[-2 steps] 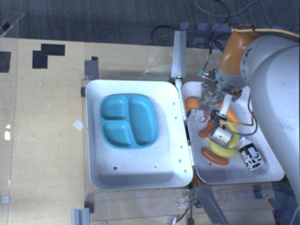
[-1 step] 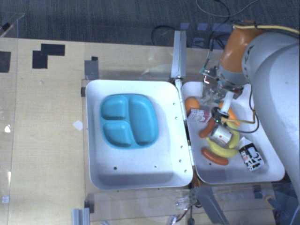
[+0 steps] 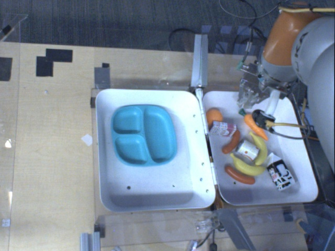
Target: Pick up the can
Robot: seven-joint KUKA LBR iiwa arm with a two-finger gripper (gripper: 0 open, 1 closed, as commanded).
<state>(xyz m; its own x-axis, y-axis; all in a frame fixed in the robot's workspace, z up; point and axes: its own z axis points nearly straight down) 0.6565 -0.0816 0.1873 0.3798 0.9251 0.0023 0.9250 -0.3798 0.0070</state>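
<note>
lying in right bin, can, banana, sausages

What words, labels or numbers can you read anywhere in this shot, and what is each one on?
None reads clearly.
Black-and-white box: bold markings, not legible.
Small packet: red and white print, blurred.
Can: label too small to read.
Arm: dark lettering, cut off and unreadable.

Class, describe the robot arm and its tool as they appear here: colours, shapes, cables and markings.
The arm is bulky and rounded, grey, with an orange band above the wrist and part of a dark letter on its shell. The tool is a small, pale metallic assembly. Thin black cables loop behind it.
</note>
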